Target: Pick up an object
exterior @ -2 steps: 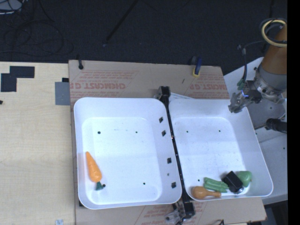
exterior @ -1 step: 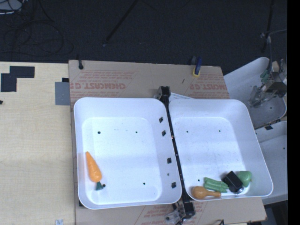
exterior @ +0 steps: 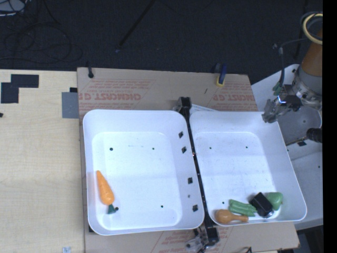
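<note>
An orange carrot toy [exterior: 104, 188] with a small green top lies at the near left of the left bin [exterior: 134, 125]. In the near right corner of the right bin [exterior: 237, 141] sits a cluster: an orange-tan pear-shaped toy [exterior: 230, 216], a green pod-like toy [exterior: 242, 208], a black block [exterior: 261, 204] and a green piece [exterior: 275, 198]. My gripper [exterior: 272, 111] hangs at the far right edge of the right bin, well away from all of them. Its fingers are too small and dark to read.
The bins rest on a brown cardboard sheet [exterior: 158, 91] over a light wooden bench [exterior: 37, 162]. A black divider clip strip [exterior: 190, 157] runs between the bins. A blue and yellow clamp [exterior: 221, 75] stands at the cardboard's far edge. Cables lie on the dark floor behind.
</note>
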